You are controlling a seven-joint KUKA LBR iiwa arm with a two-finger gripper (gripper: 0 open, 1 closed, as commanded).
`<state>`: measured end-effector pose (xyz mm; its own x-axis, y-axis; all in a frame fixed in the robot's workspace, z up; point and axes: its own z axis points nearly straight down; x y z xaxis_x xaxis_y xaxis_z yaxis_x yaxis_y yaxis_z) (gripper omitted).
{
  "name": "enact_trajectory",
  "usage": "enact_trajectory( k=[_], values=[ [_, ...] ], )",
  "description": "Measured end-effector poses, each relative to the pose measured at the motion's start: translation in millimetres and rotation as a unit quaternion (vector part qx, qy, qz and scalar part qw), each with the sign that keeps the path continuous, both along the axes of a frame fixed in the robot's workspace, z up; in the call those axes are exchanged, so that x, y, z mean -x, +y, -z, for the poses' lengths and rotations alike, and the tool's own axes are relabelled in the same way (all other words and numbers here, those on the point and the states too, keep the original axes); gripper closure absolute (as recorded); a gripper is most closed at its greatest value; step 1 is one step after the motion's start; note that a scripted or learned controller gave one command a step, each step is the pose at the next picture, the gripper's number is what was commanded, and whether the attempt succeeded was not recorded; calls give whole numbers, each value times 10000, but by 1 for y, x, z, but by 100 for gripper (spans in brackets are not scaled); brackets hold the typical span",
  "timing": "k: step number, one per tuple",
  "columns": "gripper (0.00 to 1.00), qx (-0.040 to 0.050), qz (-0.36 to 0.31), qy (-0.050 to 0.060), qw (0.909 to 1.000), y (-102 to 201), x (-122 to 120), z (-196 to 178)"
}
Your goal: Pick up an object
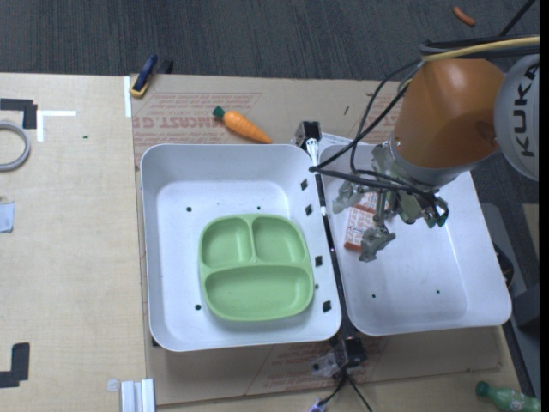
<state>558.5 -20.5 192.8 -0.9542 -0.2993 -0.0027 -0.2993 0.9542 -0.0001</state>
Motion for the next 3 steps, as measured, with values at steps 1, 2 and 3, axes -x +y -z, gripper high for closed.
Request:
enact_trajectory(
  k=[1,2,3],
  values=[
    [0,1,-156,-6,9999,-16,7,0],
    [0,2,207,-3,9998,-71,35,37],
    [0,-3,1982,-6,9802,-74,-22,62]
  ],
)
